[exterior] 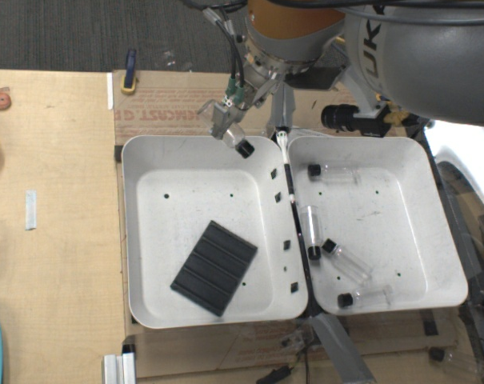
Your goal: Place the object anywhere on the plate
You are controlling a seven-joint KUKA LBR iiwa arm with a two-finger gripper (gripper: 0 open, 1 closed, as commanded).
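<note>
Ridged black rectangular plate (215, 267) lies tilted in left bin (146, 166)

A ridged slab (215, 267) lies in the left bin (146, 162), several capped tubes (312, 232) in the right bin (434, 238), side by side on the tabletop (58, 174).

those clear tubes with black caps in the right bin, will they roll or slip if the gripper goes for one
Probably both. The clear tubes look round and smooth, lying flat on the right bin, so a nudge would likely roll them. Their glossy walls may slip between fingers. They look thin and light, possibly fragile. The gripper is over the left bin's far rim.
</note>
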